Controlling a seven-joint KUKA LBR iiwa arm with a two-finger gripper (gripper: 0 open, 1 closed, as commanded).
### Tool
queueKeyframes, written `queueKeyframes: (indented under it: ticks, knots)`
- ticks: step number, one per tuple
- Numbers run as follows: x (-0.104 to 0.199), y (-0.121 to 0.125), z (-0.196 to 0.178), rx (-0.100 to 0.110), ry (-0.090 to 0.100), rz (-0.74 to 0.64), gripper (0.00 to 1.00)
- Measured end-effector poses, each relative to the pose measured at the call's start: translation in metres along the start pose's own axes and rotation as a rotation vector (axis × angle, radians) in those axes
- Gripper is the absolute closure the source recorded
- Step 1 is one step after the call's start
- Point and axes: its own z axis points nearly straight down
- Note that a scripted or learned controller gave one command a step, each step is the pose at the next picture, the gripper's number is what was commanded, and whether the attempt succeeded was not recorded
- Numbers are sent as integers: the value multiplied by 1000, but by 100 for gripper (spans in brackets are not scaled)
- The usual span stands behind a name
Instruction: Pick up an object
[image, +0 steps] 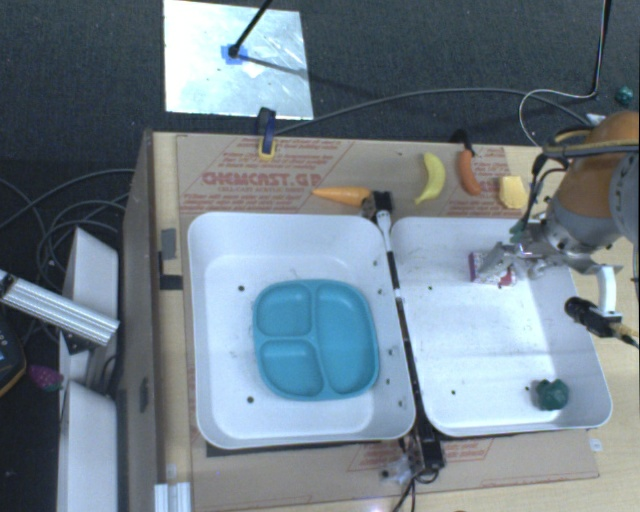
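**Reach over the right bin, nothing held yet**

Brown board surface (300, 180) carries two white bins. Nearest, at five o'clock in the right bin (500, 400), sits a dark green object (549, 394). Left bin (225, 300) holds a blue divided plate (316, 337). Farther, at one o'clock, the gripper (497, 265) hovers low; whether it is parted or clenched I cannot tell. Next probably calls for descending onto a target.

Blue divided tray (317, 337); white bins (225, 250); green object (549, 394); yellow banana (432, 178).
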Motion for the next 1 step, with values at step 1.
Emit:
queueKeyframes:
  ticks: [1]
  knots:
    - [26, -51, -38, 2, 0, 0, 0]
